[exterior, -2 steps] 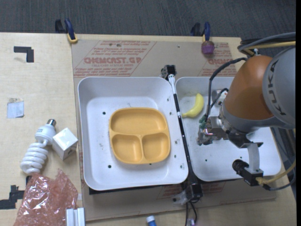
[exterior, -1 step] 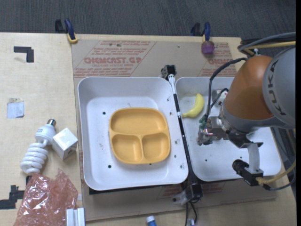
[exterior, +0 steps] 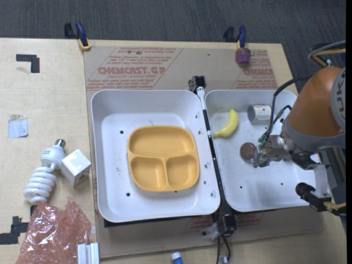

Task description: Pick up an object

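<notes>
In the right bin (exterior: 258,194) lie a yellow banana (exterior: 227,124), a small white-and-grey cylinder (exterior: 259,113) and a small round brown object (exterior: 247,150). My gripper (exterior: 260,157) hangs low over the right bin, just right of the brown object and close to it. The arm's orange band and grey wrist cover the bin's right side. The left bin (exterior: 110,147) holds a yellow divided plate (exterior: 163,158).
On the bench left of the bins lie a spiral light bulb (exterior: 45,172), a white cube (exterior: 76,167) and a crumpled pink wrapper (exterior: 52,232). A purple object (exterior: 243,55) sits behind the right bin. Cables and a black fitting run along the bin divider (exterior: 208,131).
</notes>
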`<state>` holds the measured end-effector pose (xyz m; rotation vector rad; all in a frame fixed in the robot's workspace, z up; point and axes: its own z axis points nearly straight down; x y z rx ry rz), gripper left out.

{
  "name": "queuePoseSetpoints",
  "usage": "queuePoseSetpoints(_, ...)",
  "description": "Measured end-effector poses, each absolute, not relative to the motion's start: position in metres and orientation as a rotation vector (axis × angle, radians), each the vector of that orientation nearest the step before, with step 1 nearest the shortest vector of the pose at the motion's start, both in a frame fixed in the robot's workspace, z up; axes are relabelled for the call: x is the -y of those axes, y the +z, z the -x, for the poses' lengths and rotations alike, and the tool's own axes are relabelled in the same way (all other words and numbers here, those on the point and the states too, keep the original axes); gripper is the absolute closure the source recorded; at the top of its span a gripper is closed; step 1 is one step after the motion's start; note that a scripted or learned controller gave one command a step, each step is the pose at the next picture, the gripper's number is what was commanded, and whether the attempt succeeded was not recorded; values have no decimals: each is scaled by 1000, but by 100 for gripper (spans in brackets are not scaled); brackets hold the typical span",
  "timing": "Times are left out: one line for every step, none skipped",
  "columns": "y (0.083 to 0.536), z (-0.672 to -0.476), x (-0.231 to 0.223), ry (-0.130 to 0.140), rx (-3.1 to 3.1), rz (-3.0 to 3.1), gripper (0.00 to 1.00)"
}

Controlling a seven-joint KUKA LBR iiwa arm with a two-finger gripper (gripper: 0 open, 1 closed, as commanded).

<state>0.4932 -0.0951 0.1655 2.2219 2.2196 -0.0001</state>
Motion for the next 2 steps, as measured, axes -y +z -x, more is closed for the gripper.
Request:
queuePoseSetpoints(92,-531,92,0,-2222,-2220,0)
queuePoseSetpoints(93,-570,97,0,-2223,-2218,0)
